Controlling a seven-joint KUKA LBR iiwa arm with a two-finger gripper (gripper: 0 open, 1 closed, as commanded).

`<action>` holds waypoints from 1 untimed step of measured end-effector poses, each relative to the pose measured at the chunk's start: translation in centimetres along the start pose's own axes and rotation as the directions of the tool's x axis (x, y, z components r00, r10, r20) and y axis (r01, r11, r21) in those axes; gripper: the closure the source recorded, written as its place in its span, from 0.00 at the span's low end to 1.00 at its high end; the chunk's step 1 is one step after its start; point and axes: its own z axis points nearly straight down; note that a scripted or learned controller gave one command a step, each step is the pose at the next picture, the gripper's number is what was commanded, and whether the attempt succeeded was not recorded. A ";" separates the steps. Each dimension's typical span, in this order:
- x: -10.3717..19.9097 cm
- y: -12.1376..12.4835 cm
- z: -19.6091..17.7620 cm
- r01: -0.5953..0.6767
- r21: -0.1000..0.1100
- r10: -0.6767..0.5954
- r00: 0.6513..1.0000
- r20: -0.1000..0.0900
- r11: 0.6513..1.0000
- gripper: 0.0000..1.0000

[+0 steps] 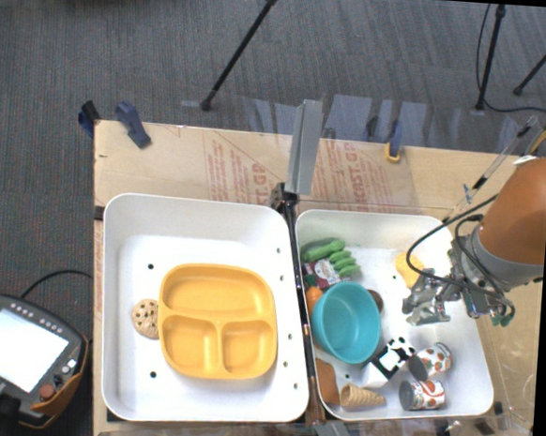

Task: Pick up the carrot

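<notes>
In right bin (473, 369), gripper (428, 307) sits well off carrot (313, 300) — can't tell its state — may snag teal bowl (346, 321) between

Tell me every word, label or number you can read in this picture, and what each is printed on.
Red stamped lettering runs upside down and slantwise across the cardboard sheet under the bins: too blurred to read.
The two small cans in the right bin carry red and white labels: too small to read.
The handheld control pad at the lower left has a blank bright screen and tiny buttons: nothing readable.
</notes>
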 end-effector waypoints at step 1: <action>0.0 -0.6 -24.4 0.154 0.007 -0.154 0.988 0.012 0.988 1.00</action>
